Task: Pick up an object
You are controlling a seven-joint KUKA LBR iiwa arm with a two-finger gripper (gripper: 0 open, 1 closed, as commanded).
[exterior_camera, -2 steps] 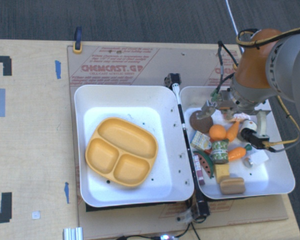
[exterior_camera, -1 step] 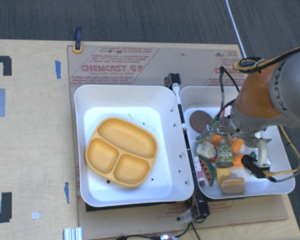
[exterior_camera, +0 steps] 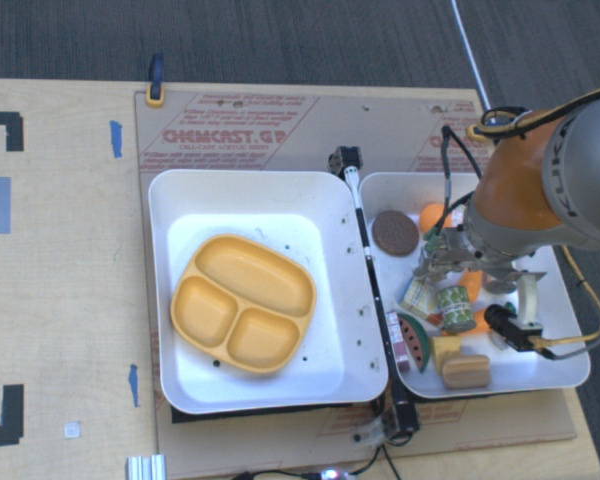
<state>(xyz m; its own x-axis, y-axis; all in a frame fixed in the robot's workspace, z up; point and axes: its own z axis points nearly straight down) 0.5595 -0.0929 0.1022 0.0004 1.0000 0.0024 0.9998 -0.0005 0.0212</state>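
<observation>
Tabletop [exterior_camera: 60, 298] of pale wood carries two shallow white bins side by side, seen from above. The left bin [exterior_camera: 170, 268] holds a yellow three-compartment plate [exterior_camera: 243, 303], lying flat and well apart from the arm. The right bin [exterior_camera: 570, 368] is crowded: a brown disc [exterior_camera: 394, 232] near its far left corner, an orange ball [exterior_camera: 432, 215] just beside it, a watermelon slice toy [exterior_camera: 413, 340] at the near left, a green-labelled can [exterior_camera: 456, 310] near the middle and a tan block [exterior_camera: 466, 371] at the near edge. The grey arm with its orange band [exterior_camera: 515, 183] reaches in from the right, its pincer [exterior_camera: 442, 263] low over the clutter above the can and a pale packet [exterior_camera: 420, 293]. Whether the pincer is spread or pressed together cannot be told; the wrist hides it.

The risk, judged from this crowding: objects touch or nearly touch, so a descent could land on two at once, knock the can aside, or close on nothing. The can's round side could slip free. Loose black cable [exterior_camera: 525, 340] near the wrist could snag.
</observation>
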